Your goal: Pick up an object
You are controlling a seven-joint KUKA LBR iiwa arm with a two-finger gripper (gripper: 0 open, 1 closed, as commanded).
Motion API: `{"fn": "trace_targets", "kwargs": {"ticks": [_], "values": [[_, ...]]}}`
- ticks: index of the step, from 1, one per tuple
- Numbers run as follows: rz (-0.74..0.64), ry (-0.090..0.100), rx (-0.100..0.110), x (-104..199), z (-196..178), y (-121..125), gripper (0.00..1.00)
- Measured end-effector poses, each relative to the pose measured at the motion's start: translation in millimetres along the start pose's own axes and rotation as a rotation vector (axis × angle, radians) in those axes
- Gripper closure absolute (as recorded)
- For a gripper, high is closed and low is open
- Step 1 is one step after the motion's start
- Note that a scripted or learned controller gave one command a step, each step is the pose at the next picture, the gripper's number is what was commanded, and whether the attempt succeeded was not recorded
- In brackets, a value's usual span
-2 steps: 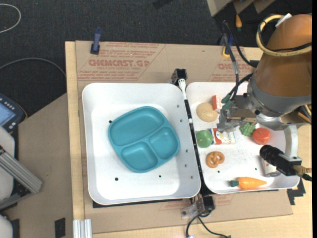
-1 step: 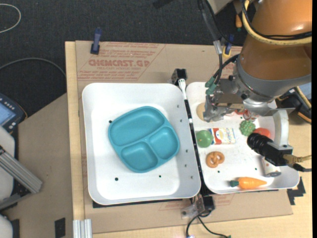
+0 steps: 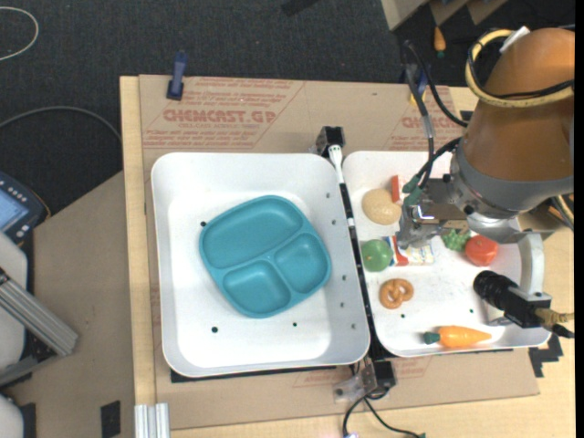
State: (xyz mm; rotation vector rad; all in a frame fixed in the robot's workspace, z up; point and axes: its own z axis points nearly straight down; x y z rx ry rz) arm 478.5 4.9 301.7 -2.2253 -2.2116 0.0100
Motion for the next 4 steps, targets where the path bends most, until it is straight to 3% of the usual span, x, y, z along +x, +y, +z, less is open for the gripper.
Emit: {"fn": "trace_targets", "kwargs": {"ticks": [1,2,3,4], "values": [[-0.012,0.003,-0.01,60.7,-22.5,0.5,1.0],[-0.011,0.006,-0.025,89.2,-155.2,0.1,1.0],[-0.009,-0.001,0.003,121.8,-58.3,-1.5,1.0],[-0.008,0.002,-0.009,120.4,-74.2,-0.1,1.0]]}}
